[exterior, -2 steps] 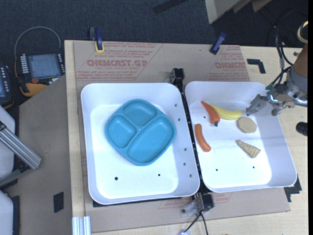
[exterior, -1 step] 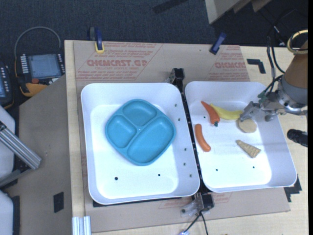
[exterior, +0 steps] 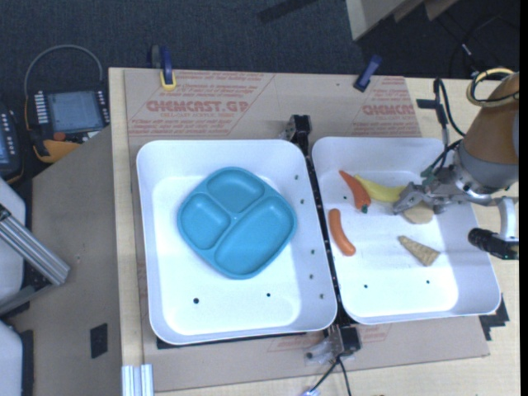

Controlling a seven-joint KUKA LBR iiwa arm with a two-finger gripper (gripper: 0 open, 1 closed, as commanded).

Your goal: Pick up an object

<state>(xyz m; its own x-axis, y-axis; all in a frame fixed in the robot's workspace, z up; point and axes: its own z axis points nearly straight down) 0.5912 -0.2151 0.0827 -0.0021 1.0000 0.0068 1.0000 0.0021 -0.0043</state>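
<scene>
In the right bin (exterior: 388, 299) lie a red-orange chili (exterior: 356, 189), a yellow banana (exterior: 384, 191), an orange sausage (exterior: 341, 232), a tan wedge (exterior: 419, 250) and a pale beige piece (exterior: 420, 215). My gripper (exterior: 415, 201) reaches in from the right and hangs low over the beige piece, right beside the banana's right end. The grey wrist and orange band (exterior: 493, 134) sit at the bin's right edge. The fingers are hard to make out against the objects under them.
The left bin (exterior: 157, 246) holds a blue sectioned plate (exterior: 238, 221). A black divider (exterior: 318, 221) runs between the bins. Clamps sit on the cardboard's far edge (exterior: 167, 77). A cable loops by the arm (exterior: 441, 114).
</scene>
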